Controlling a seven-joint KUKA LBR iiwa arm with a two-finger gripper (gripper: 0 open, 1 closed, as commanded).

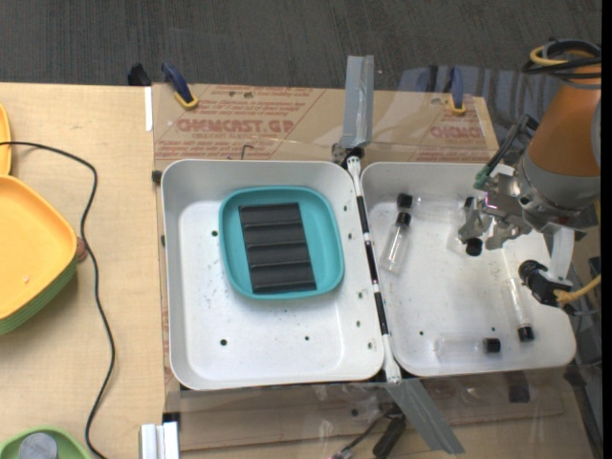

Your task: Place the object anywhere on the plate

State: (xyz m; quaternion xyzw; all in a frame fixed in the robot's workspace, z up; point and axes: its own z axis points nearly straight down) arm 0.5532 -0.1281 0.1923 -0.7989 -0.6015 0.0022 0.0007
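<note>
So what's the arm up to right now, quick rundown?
Gripper over the right bin, upper right part. Clear tubes with black caps lying loose in that bin. Teal plate waiting in the left bin. Nothing blocking the way.

one fixed camera, high above the bench [86,122], looking down at a slant. mid range: both bins whole in frame, left bin [191,352] centre, right bin [430,347] toward the right edge. arm [564,151] enters from the right.
</note>
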